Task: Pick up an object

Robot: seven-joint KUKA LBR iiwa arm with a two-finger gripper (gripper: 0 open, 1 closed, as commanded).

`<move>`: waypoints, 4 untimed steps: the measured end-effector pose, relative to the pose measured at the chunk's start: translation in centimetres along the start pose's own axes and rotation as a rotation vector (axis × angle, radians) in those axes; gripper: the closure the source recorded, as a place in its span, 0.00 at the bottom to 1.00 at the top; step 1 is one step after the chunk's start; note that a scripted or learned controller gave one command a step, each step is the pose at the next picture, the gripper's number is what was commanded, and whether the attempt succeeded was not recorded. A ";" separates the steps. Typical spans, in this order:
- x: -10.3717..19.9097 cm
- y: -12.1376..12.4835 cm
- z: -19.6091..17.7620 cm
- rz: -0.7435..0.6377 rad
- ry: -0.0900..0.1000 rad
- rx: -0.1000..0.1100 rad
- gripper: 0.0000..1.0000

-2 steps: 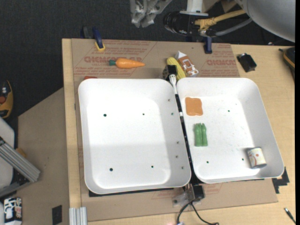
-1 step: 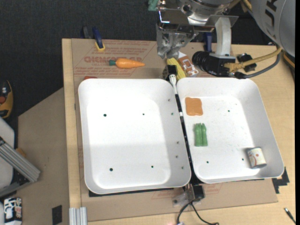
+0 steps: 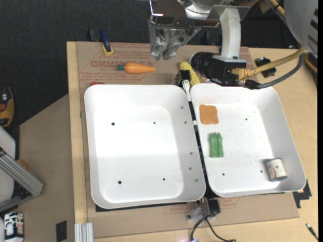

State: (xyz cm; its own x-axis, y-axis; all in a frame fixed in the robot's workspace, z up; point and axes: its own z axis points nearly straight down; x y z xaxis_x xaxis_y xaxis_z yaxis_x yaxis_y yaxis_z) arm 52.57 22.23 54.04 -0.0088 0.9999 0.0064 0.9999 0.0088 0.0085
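Nearest, a small box [image 3: 275, 169] lies in the right bin [image 3: 282, 115] with a green piece [image 3: 216, 145] and orange block [image 3: 208, 114]. Above the bins, the gripper [image 3: 164, 48] hangs empty, fingers close together.

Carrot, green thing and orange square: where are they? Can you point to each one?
Carrot [image 3: 139, 68]: camera view, middle of its orange body, on the bench behind the bins.
Green thing [image 3: 216, 145]: camera view, its centre, in the right bin.
Orange square [image 3: 208, 114]: camera view, its centre, in the right bin.

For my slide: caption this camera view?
Gripper above bench behind bins; right bin holds three small objects.
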 end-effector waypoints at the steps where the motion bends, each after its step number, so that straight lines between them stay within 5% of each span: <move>1: 0.2 -5.2 16.4 0.007 -0.014 0.028 1.00; 2: 0.1 -4.6 -0.4 0.007 0.002 -0.009 1.00; 3: 0.2 -4.7 0.5 0.007 -0.007 0.009 0.00; 4: 0.2 -4.6 -0.6 0.005 -0.005 0.005 1.00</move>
State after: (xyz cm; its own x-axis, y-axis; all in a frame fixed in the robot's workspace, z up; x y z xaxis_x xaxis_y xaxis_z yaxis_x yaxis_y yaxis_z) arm 47.92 22.43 54.61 -0.0035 1.0000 0.0013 1.0000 0.0035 0.0039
